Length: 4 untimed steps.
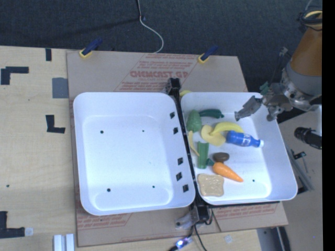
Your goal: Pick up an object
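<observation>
Toy foods, among them a blue plastic bottle (243, 139) and orange carrot (227, 172), lie ungrasped in the right white bin (280, 163), while the end effector (260, 107) hovers wide and bare at its far right rim.

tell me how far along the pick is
Nothing looks done yet: the bottle, carrot, banana and the other items all lie in the right bin. The gripper hangs over that bin's upper right corner with nothing between its fingers. Left: reach an item, close on it and lift.
</observation>
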Tool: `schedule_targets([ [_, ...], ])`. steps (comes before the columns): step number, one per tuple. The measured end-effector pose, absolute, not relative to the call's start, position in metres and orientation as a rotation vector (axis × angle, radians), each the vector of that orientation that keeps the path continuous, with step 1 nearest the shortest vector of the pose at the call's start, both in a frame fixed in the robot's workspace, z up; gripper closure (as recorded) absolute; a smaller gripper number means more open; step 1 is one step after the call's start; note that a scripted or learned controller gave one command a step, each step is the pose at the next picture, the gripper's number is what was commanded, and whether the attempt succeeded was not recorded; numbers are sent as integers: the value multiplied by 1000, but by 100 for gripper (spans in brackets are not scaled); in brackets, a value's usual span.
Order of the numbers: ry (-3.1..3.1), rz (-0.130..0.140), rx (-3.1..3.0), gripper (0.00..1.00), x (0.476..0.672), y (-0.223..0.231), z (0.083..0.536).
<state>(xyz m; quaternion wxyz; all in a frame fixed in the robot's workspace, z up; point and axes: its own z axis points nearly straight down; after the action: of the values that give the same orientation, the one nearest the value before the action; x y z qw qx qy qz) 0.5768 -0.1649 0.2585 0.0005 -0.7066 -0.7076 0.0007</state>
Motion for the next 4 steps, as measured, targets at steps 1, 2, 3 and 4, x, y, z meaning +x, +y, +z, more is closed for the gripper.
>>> schedule_targets([
  [1, -2221, 7, -2209, 0, 568, -101, 148],
  [2, -2222, 4, -2216, 100, 569, -104, 164],
  [3, -2215, 9, -2216, 100, 521, -102, 117],
  [4, -2232, -6, -2220, 100, 630, -97, 116],
])
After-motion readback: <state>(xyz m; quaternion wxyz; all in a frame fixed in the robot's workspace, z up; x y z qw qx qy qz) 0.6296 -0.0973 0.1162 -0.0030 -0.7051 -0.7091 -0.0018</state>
